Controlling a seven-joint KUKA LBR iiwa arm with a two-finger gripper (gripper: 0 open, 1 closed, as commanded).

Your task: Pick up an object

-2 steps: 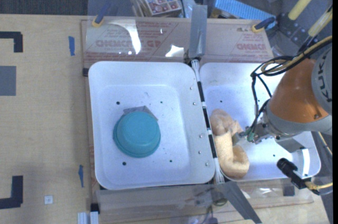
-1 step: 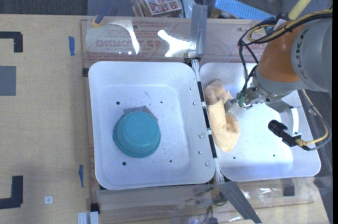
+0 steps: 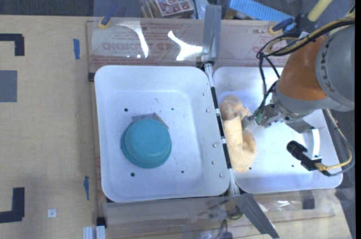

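Grey arm (image 3: 333,71) with its orange band reached in from the right, wrist angled down over the right bin (image 3: 282,173), end effector (image 3: 257,118) just beside the tan spongy lump (image 3: 240,142) along that bin's left wall, grip state unreadable; teal bowl (image 3: 146,144) sat in the left bin (image 3: 113,91).

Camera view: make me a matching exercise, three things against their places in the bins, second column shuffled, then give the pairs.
Things:
1. teal bowl
2. tan spongy lump
3. gripper

Places:
A. over the right bin, just right of the tan spongy lump's upper end
B. near the middle of the left bin
C. lying along the right bin's left wall

Pairs: 1-B, 2-C, 3-A.
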